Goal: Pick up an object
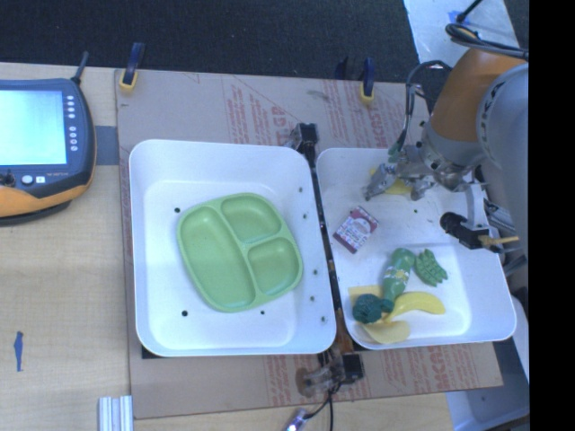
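At the right bin's (503, 323) twelve o'clock the claw (395, 183) hangs, something yellow beneath it, grip impossible to tell, while toy food (395, 296) clusters at six o'clock beside a small packet (356, 229).

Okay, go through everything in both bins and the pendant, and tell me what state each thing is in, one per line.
Green divided plate: upright in the left bin, compartments bare.
Small red packet: lying flat, right bin.
Toy banana: lying on its side.
Toy broccoli: resting against the banana.
Green bottle: lying down.
Hand: low over the right bin's far end.
Pendant: screen lit.
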You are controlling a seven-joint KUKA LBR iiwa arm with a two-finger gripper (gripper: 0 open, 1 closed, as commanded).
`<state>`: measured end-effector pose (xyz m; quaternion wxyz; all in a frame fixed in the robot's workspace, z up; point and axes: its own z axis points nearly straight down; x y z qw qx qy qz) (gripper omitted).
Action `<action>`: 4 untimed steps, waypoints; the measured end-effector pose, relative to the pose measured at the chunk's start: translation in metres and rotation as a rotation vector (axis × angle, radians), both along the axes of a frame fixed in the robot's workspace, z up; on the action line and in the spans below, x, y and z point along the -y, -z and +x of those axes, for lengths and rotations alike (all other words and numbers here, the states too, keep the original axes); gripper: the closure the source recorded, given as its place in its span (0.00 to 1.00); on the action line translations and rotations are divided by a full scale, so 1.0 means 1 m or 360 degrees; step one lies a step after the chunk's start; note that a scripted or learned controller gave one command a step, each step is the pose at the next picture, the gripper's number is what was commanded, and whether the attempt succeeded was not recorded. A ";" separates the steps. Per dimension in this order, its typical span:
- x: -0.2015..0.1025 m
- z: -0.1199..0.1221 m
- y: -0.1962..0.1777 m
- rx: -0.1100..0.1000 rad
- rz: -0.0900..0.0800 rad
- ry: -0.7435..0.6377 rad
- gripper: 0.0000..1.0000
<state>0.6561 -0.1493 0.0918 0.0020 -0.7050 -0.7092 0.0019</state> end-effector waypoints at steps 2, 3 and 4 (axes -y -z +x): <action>0.018 -0.141 0.000 0.0001 0.0001 0.0002 0.00; 0.019 -0.141 -0.010 -0.0001 -0.0001 -0.0002 1.00; -0.035 -0.041 -0.047 0.0006 0.0002 0.0003 1.00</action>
